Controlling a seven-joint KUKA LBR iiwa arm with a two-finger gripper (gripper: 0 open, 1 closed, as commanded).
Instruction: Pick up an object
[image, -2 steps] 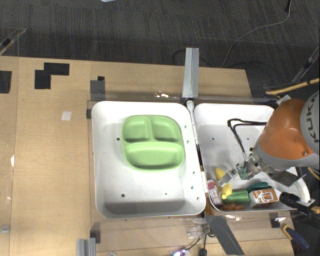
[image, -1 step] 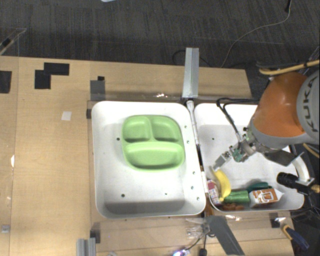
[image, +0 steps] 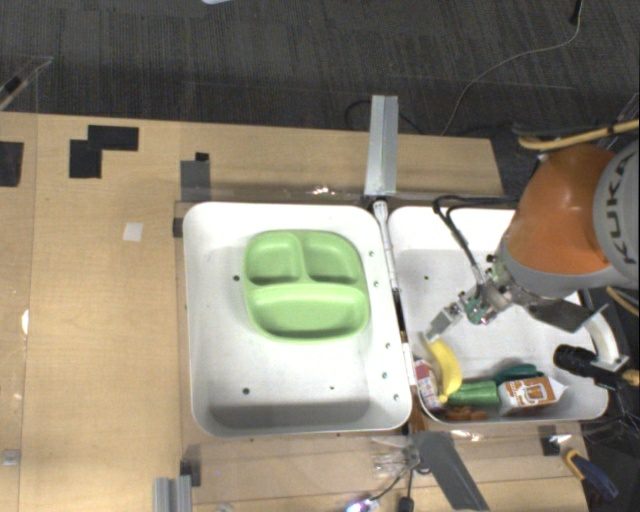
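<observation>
Banana (image: 446, 366): the likeliest pick, lying in the right bin (image: 430, 240) near its front left corner, long axis running from upper left to lower right, curving toward the front wall.

Hand (image: 452, 315): hangs over the right bin just above and slightly right of the banana's upper end; it holds nothing, and whether its fingers are apart or together I cannot tell at this size.

Key relation: the banana lies below and a touch left of the hand in the camera view, near but apart; judging from this, a short move toward the front left corner would bring the hand over it, with the fingers needing to straddle the short width, across the long axis.

Arm (image: 560, 225): reaches in from the right, its orange band above the wrist.

Neighbours: a small red-labelled pack (image: 426, 382) touches the banana's left side; a green bottle-like thing (image: 478, 392) and a carton (image: 527, 392) lie along the front wall just beside it, crowding the grasp.

Left bin (image: 210, 300): carries a green divided tray (image: 305, 283), well apart from the hand.

Worktop (image: 90, 330): wooden, bearing both bins.
</observation>
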